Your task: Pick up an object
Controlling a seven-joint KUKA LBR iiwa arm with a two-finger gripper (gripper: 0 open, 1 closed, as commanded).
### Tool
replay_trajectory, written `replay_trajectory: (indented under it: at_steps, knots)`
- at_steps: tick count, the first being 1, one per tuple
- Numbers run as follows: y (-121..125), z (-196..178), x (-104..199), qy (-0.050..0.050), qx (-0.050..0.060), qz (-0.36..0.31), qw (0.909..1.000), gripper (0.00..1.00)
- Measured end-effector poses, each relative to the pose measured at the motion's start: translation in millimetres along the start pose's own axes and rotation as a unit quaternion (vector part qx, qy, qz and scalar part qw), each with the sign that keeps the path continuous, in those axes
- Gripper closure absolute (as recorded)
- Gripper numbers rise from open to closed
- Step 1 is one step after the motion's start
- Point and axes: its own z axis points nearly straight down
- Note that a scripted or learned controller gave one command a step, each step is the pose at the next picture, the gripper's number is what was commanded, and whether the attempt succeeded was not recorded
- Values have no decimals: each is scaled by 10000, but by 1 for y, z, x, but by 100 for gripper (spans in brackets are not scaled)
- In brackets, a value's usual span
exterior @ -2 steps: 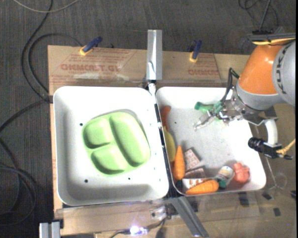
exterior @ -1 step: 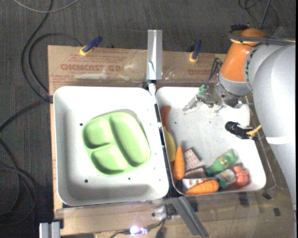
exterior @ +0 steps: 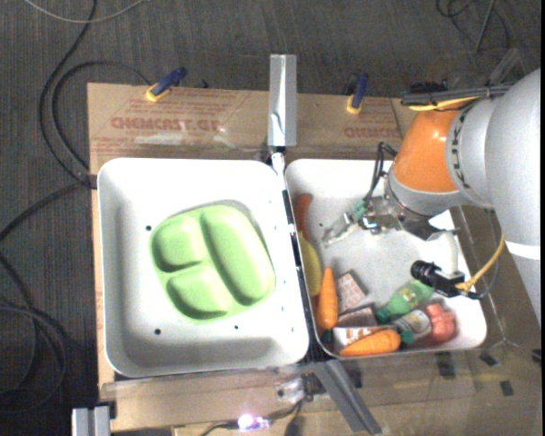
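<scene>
Orange carrots (exterior: pixel 328 300) lie below the gripper (exterior: pixel 338 232); whether it is clenched, I cannot tell; nothing picked up yet.

Left bin (exterior: pixel 118 243) white, holds lime-green sectioned tray (exterior: pixel 213 260). Right bin (exterior: pixel 381 175) white, mixed colours inside: orange carrots (exterior: pixel 327 298) (exterior: pixel 374 341), green bottle (exterior: pixel 405 300), red-and-white packets (exterior: pixel 350 291). Arm (exterior: pixel 490 153) grey with orange band (exterior: pixel 427 153). Desk (exterior: pixel 182 121) brown cardboard, red print, blue-and-yellow clamps (exterior: pixel 166 83) along top edge

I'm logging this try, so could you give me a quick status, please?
Tool low in right bin, nothing seen held. Carrots and bottles heaped at near edge. Green tray in left bin.
</scene>
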Motion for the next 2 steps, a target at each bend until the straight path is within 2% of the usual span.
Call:
replay_trajectory:
  at_steps: [1, 2]
  knots:
    - [-59, -1, 22, 0, -18, -172, 9999, 0]
    - [-45, -126, 20, 25, 69, 315, 9995, 0]
